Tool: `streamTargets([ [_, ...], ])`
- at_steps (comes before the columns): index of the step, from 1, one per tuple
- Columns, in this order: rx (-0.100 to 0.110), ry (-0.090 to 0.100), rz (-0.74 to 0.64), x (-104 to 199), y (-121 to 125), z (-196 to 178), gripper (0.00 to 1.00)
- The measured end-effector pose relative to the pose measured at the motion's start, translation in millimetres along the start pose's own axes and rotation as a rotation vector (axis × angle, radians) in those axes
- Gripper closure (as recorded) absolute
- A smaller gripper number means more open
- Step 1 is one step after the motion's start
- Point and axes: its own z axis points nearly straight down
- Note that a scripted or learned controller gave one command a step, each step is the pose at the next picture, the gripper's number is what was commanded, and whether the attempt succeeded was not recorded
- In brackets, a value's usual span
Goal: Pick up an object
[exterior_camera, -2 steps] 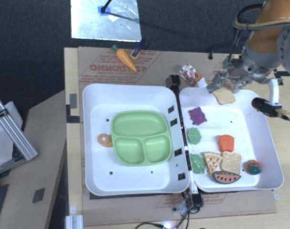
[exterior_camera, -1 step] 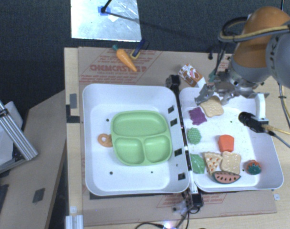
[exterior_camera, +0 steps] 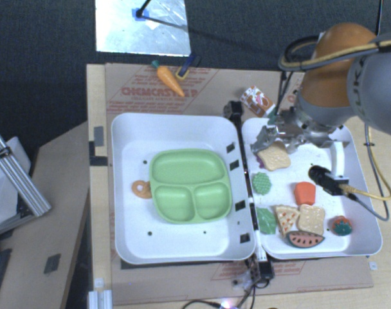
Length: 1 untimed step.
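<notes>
Camera view gives you the pincer (exterior_camera: 271, 141) low over the back of the right bin (exterior_camera: 359, 192), right above a tan bread slice (exterior_camera: 274, 158); you cannot tell how it is set or whether it has hold of anything. In front of it lie a green round piece (exterior_camera: 261, 183), an orange block (exterior_camera: 305, 193), a pizza slice (exterior_camera: 285, 219), a toast (exterior_camera: 311, 219) and a watermelon slice (exterior_camera: 305, 239). The left bin (exterior_camera: 128, 172) carries a green divided plate (exterior_camera: 190, 185) and a small pretzel (exterior_camera: 142, 189). A carrot (exterior_camera: 170, 80) lies on the surface behind

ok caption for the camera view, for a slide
Arm's gripper down in the right bin by a toast slice among toy foods; green tray in the left bin.
</notes>
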Motion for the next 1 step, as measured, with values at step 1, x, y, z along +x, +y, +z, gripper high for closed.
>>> streamTargets([
  [1,0.0,0.001,-0.001,41.1,-45.3,-7.6,1.0],
])
